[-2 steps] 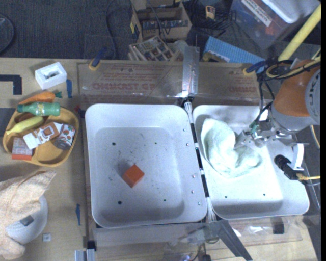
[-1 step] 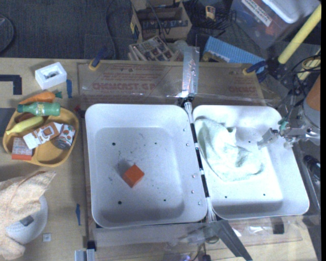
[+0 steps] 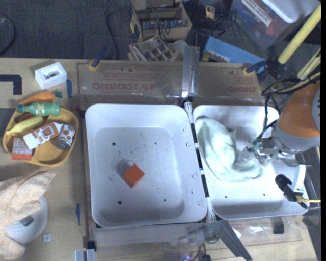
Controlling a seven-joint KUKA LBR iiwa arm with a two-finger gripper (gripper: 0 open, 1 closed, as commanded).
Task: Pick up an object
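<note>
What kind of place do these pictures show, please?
Probably a robotics lab workbench: two white bins sit side by side, a grey and orange arm reaches into the right one, and cables lie behind.

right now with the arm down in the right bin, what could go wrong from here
1. The gripper sits at the edge of the pale cloth, which lies bunched and limp; a pinch could catch just a fold and slip off on the lift.
2. The cloth lies close to the divider between the bins, so dragging it could snag there or spill it over.
3. The orange block lies in the left bin, far from the gripper, so going for it would need a full move across.
</note>
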